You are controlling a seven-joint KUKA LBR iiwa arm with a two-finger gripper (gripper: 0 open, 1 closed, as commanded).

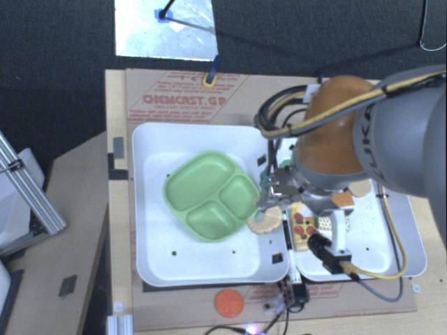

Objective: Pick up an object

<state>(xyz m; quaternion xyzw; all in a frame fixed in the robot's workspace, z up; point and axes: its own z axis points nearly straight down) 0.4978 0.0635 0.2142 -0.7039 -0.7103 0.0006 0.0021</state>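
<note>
**Arm lowered over the seam between the bins**

Camera view: the gripper point(271, 195) is seen low at the right edge of the left bin point(150, 257), beside a green divided plate point(211, 195) lying in that bin. A round tan cookie-like piece point(265, 221) is found just below the gripper, touching the plate's rim. Whether the gripper is parted or closed cannot be told. A pizza-slice toy point(301, 230) and an orange block point(342, 200) are seen in the right bin point(398, 250). An orange disc point(229, 302) is seen on the bench below.

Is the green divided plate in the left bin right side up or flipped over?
Right side up. The green divided plate shows its three hollow compartments facing the camera, lying flat in the left bin.
</note>
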